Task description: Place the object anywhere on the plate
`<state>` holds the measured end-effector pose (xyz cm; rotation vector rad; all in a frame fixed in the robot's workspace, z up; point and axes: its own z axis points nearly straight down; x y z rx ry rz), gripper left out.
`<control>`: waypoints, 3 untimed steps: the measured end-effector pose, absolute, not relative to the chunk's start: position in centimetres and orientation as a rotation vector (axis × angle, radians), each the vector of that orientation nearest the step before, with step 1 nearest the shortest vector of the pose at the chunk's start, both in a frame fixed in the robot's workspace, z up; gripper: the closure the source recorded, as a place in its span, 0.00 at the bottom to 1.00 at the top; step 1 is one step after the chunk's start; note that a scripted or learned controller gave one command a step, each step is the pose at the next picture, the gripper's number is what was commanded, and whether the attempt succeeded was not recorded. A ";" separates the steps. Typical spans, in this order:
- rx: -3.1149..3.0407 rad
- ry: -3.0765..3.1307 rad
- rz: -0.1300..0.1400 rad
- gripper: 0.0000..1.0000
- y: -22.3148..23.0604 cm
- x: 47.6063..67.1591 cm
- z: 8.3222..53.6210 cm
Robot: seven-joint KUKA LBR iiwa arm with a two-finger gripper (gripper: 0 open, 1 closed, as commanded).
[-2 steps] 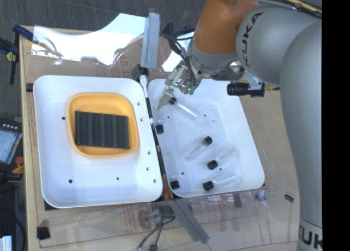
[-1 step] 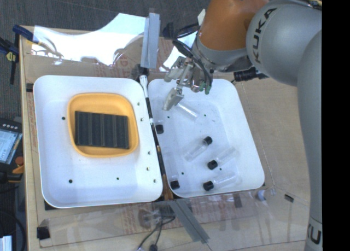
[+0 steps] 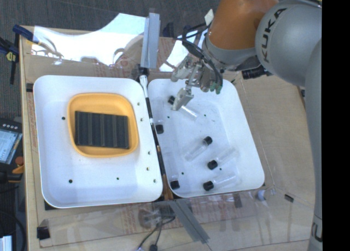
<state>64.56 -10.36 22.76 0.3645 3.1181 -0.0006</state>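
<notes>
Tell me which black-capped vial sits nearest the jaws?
The vial at the right bin's top left, just below the gripper; the others lie lower.

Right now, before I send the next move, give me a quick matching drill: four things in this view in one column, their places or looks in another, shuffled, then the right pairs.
Things:
1. yellow plate
2. clear vials with black caps
3. gripper
4. orange band

Places or looks:
A. lying loose in the right bin
B. on the arm above the wrist
C. in the left bin, with a dark ribbed insert in it
D. over the upper part of the right bin

Pairs: 1-C, 2-A, 3-D, 4-B
</notes>
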 end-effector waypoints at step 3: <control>-0.633 3.072 -0.003 0.00 -19.0 65.8 22.6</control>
